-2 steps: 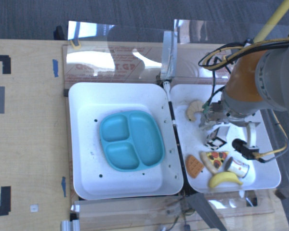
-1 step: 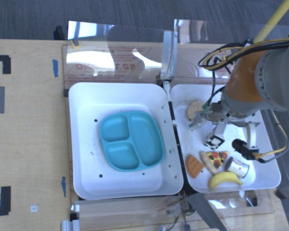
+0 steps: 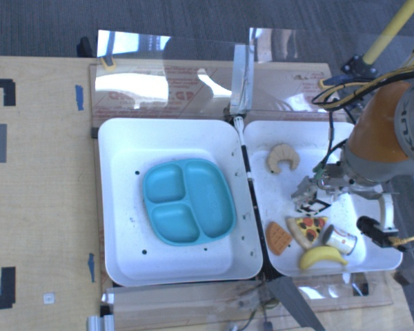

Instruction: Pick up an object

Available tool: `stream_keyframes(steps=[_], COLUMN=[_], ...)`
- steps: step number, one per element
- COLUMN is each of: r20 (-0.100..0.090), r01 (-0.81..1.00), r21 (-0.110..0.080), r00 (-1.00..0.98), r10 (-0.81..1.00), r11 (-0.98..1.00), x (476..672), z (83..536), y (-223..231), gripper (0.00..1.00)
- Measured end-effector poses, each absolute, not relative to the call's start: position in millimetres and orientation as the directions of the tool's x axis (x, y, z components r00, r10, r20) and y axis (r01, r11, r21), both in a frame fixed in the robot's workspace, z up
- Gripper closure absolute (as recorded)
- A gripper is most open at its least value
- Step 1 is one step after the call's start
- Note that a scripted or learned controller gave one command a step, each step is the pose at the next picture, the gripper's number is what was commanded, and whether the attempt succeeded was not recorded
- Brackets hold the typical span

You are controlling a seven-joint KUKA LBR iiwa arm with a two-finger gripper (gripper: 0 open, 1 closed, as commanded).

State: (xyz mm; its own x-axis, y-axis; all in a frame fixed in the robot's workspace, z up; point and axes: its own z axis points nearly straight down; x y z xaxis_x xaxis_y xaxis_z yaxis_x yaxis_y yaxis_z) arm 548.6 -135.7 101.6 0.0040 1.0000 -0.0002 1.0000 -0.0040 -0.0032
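Observation:
The right bin (image 3: 261, 138) holds several toy foods. A tan croissant (image 3: 283, 158) lies near its back. At the front sit an orange waffle (image 3: 278, 238), a pizza slice (image 3: 309, 229), a yellow banana (image 3: 322, 257) and a small white cup (image 3: 341, 241). My gripper (image 3: 309, 196) hangs over the middle of this bin, just above the pizza slice and in front of the croissant. The arm's grey wrist and orange band cover the bin's right side.
The left bin (image 3: 117, 138) holds a blue divided plate (image 3: 188, 200) in its middle. A clear plastic wall rises behind both bins. A narrow divider runs between the bins. Cables and a yellow rod hang at the upper right.

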Motion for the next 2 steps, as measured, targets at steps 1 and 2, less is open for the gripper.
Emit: stream_keyframes(steps=[1,2], r20=[0.001,0.001], r01=[1.0,1.0], r21=[0.0,0.01], r00=[0.001,-0.007], r10=[1.0,1.0], r11=[-0.001,0.007], x=[550.0,530.5], z=[111,201], y=[-133,-74], gripper=[1.0,1.0])
